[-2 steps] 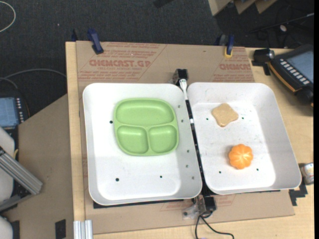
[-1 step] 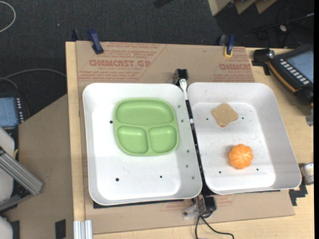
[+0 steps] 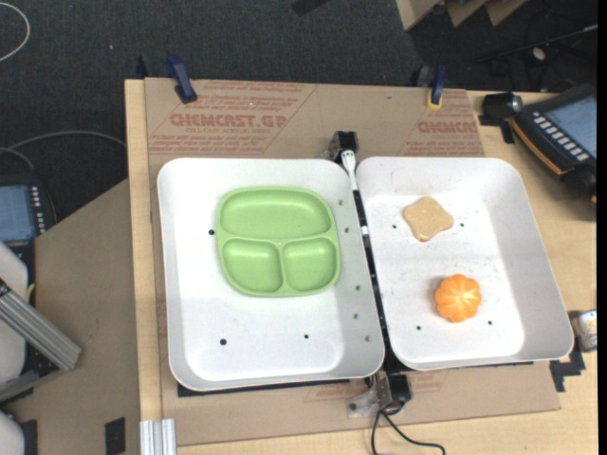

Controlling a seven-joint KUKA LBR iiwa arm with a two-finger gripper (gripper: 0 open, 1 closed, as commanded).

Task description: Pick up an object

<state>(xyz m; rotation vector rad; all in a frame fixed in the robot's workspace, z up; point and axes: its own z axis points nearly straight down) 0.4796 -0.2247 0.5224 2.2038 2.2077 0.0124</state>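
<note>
Green divided plate (image 3: 279,241) in left bin (image 3: 190,330); orange (image 3: 458,298), toast (image 3: 427,218) in right bin (image 3: 531,254).

One fixed camera looks down at a slant from above the bench (image 3: 285,112) (both white bins fit in frame), the left bin (image 3: 190,311) beside the right bin (image 3: 512,254).

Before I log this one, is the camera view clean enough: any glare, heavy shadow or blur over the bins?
Camera view: light is even and soft; the green tray is sharp, the orange and the slice of bread cast only faint shadows; the white bins look bright, with mild sheen near their rims, and their small dark dots stay readable; no motion blur.
</note>
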